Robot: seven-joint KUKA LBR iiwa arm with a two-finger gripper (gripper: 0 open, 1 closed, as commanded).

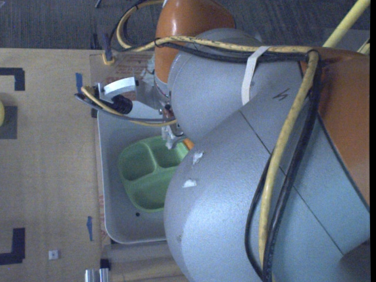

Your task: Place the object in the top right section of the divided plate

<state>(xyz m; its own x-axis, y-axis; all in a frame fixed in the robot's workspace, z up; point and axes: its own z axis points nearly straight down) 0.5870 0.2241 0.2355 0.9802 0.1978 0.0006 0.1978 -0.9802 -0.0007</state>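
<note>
A green divided plate (144, 172) lies in a white bin (111, 210); its right part is hidden under my arm. My gripper (172, 135) hangs over the plate's upper right rim, mostly covered by the grey arm body. A small orange bit (188, 144) peeks out just right of the gripper, at the plate's edge; whether it is held or resting I cannot tell.
The bulky grey arm (252, 175) with its yellow cable covers the right half of the view and the other bin. The wooden bench (47, 157) stretches left, with black corner marks and a yellow thing (2, 113) at the far left edge.
</note>
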